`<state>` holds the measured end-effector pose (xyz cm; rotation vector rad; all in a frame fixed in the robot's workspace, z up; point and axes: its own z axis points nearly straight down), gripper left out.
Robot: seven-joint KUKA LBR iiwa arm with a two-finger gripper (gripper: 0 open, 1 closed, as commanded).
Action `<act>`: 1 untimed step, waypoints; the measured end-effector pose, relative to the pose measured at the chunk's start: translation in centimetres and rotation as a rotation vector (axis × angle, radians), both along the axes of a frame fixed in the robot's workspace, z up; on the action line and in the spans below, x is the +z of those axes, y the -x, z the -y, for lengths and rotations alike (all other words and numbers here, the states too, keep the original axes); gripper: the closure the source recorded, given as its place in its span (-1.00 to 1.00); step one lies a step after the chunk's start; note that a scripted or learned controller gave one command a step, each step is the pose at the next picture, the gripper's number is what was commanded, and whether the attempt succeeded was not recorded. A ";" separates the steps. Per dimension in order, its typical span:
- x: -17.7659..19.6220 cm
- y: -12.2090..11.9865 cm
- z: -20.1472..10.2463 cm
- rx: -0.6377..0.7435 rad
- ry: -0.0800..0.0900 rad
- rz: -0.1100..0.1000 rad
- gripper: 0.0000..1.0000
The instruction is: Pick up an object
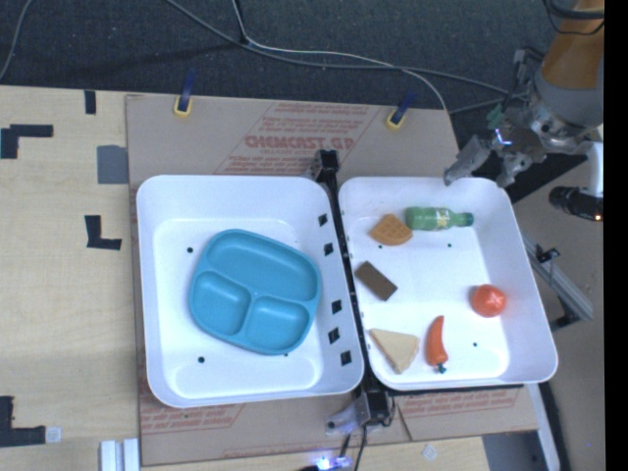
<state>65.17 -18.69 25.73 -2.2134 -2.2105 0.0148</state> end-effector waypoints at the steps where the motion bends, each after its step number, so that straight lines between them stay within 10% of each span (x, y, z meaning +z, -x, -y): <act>1: 0.7 -0.2 -0.1 0.003 0.002 0.010 -1.00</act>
